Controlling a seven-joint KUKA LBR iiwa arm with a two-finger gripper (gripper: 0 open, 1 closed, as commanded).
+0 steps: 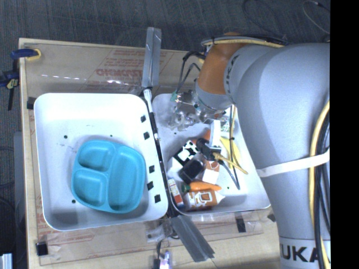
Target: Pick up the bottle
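— Blue, that sectioned tray [109, 175], alone in the left bin [50, 122], well left of the gripper [182, 115]?

— Yes. The gripper hangs at the far end of the right bin [252, 198], under the orange band [216, 72].

— Has it got anything?

— Can't tell; its tip is a blur of metal.

— And the bottle [199, 194]?

— Lying on its side at the bin's near edge, orange cap pointing right, well below the gripper, touching the heap of black-and-white clutter [193, 158].
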